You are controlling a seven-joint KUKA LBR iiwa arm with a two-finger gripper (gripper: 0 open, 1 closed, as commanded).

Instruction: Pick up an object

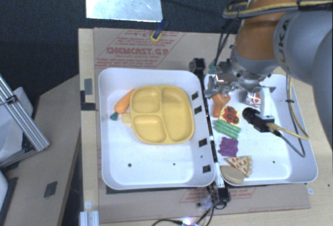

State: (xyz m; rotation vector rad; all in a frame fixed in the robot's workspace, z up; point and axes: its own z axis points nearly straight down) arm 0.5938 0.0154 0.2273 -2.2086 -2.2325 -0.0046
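Pincer [222, 90] hangs low at the back-left corner of the right bin [299, 168], directly over an orange toy [220, 101] lying just beneath it, nearest of the clutter; whether it is apart or together cannot be told.

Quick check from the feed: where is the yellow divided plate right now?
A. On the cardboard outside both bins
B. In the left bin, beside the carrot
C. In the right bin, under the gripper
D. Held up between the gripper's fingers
B: the yellow divided plate lies flat in the left bin, with the carrot at its left edge, while the gripper is over the right bin.
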